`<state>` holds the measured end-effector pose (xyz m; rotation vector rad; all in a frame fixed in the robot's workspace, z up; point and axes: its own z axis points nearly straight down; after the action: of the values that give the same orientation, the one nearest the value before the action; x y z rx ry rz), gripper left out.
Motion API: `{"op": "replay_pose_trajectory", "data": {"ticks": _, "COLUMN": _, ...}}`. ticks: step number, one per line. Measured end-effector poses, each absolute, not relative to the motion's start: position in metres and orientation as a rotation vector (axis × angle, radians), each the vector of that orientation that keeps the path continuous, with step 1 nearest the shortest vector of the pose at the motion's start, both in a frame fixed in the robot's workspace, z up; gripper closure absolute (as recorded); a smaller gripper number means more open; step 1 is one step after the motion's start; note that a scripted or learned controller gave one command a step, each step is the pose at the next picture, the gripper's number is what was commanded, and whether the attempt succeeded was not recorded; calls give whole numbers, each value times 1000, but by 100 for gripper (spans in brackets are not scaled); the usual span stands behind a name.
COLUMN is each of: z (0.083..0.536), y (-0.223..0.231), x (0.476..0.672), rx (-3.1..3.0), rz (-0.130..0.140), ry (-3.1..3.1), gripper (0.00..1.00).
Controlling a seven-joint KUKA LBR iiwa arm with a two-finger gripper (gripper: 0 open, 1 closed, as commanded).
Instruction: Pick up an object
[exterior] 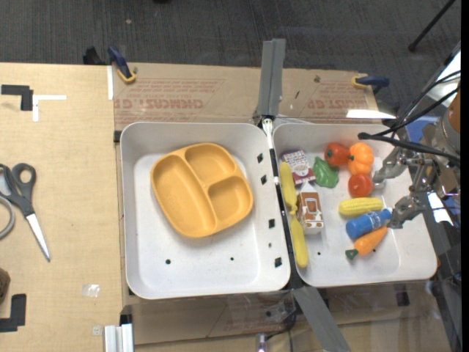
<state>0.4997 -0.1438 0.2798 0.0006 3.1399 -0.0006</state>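
Far left of the bins, a pair of scissors [26,202] lies on the wooden bench [58,145], well apart from everything else. Then comes the left bin [139,270], and sitting in it is a yellow divided plate [201,189], tilted a bit, nothing on it.

Right of that bin, across the divider, is the right bin [410,266] with all the toy food. Hugging its left wall are two bananas: one banana [287,185] higher up, and a second banana [299,242] below it. Just beside them is a small carton [311,213], with a purple-and-white packet [296,160] above it. Further right there's a green pepper [323,174], a red pepper [336,153], a small orange pumpkin [360,157] and a tomato [359,185] right under the pumpkin. Below those lies a corn cob [360,207], then a blue thing [366,224] and a carrot [366,242] touching it.

The gripper [393,193] hangs over the right side of that bin, fingers spread apart with nothing between them. One finger sits near the tomato, the other by the blue thing's right end.
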Motion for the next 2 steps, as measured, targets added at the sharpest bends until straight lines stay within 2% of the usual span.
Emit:
{"op": "replay_pose_trajectory", "data": {"ticks": 1, "z": 138, "y": -118, "x": 558, "rx": -7, "rz": -1, "ry": 3140, "gripper": 0}}
{"op": "replay_pose_trajectory", "data": {"ticks": 2, "z": 92, "y": -184, "x": 515, "rx": -100, "rz": -1, "ry": 3137, "gripper": 0}}
